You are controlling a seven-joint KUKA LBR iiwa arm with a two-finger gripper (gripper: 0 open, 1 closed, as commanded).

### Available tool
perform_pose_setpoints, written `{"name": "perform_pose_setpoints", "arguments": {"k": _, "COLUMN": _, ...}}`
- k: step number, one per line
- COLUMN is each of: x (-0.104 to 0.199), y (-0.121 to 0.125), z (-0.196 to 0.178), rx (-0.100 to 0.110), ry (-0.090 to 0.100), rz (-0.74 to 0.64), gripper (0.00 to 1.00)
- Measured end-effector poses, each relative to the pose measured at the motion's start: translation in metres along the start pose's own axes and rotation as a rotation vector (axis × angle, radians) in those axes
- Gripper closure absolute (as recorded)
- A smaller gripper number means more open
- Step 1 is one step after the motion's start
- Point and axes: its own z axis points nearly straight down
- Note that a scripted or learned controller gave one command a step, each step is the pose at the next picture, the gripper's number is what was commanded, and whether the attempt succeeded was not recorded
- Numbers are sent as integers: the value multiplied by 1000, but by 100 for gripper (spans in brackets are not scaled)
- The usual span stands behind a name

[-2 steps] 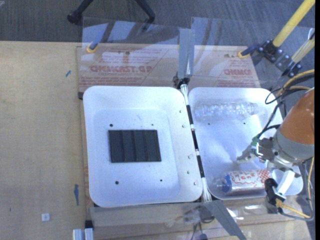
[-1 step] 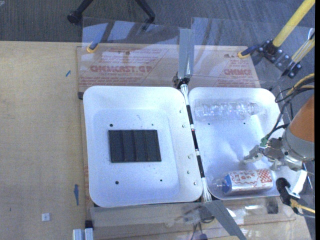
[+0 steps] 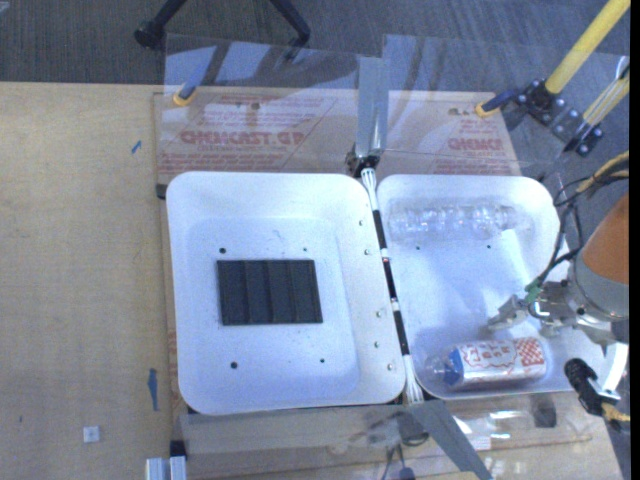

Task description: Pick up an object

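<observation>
A black ribbed rectangular pad [image 3: 270, 291] lies flat in the middle of the left bin [image 3: 200, 208]. In the right bin [image 3: 440, 288] a clear empty plastic bottle [image 3: 455, 219] lies on its side along the far wall. A second bottle with a red-and-white label and a blue cap [image 3: 490, 359] lies on its side against the near wall. My gripper [image 3: 520, 306] hangs over the right edge of the right bin, just above and to the right of the labelled bottle, with nothing seen in it.
The arm's orange band [image 3: 612, 248] and grey wrist sit at the right edge, with cables around them. Clear plastic panels stand behind the bins [image 3: 370, 108]. A yellow-handled clamp [image 3: 560, 98] is at the back right.
</observation>
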Motion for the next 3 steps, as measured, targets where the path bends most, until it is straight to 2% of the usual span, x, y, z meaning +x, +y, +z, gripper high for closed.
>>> {"name": "perform_pose_setpoints", "arguments": {"k": 1, "x": -3, "y": 2, "z": -10, "rx": -8, "ry": -7, "rz": 2, "gripper": 100}}
{"name": "perform_pose_setpoints", "arguments": {"k": 2, "x": -2, "y": 2, "z": -10, "rx": -7, "ry": -5, "rz": 1, "gripper": 0}}
{"name": "perform_pose_setpoints", "arguments": {"k": 3, "x": 60, "y": 27, "z": -50, "rx": 2, "ry": -8, "rz": 88, "gripper": 0}}
